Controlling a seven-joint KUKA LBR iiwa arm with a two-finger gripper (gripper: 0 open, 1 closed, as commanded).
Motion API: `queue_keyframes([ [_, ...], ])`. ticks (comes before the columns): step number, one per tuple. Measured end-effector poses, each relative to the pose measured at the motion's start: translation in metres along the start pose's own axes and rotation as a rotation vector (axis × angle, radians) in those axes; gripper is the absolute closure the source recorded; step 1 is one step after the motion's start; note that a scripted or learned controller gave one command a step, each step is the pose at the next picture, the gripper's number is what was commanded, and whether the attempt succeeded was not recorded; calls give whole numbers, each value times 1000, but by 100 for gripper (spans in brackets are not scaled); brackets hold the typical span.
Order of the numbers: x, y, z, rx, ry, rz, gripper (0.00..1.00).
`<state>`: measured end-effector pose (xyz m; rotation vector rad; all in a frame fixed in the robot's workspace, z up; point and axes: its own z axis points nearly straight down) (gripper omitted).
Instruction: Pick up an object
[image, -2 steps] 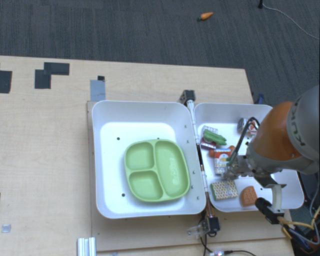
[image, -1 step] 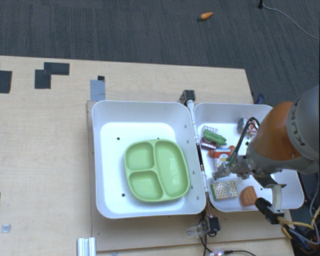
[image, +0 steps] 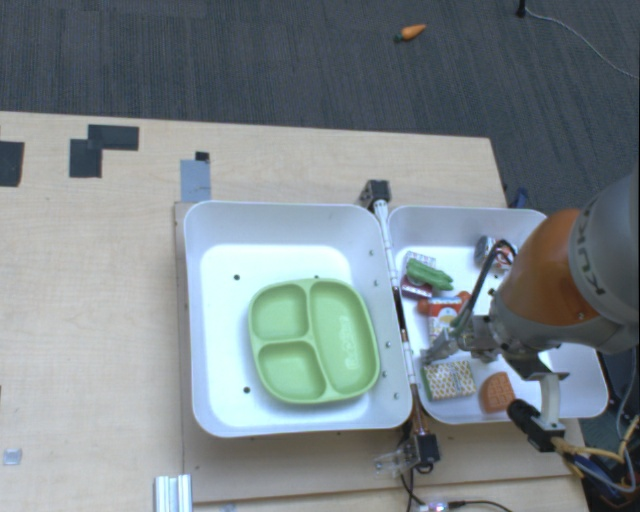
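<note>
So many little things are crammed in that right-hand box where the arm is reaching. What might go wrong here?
1. The pincer sits low among tightly packed items, the speckled packet, the orange piece and the red bits, so it may nudge or pinch the wrong one.
2. It works close to the wall between the boxes, so it may bump that wall.

Two white bins (image: 195, 330), one green divided plate (image: 313, 341), several small items in the right bin, exact number unclear.
</note>
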<state>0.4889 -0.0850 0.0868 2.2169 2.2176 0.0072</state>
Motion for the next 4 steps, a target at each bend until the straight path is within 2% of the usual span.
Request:
queue_keyframes([
  [1,0,2,-11,-6,0,-3,100],
  [2,1,2,-11,-5,0,-2,0],
  [3,-2,0,0,0,1,-1,0],
  [4,-2,2,-11,-5,0,-4,100],
])
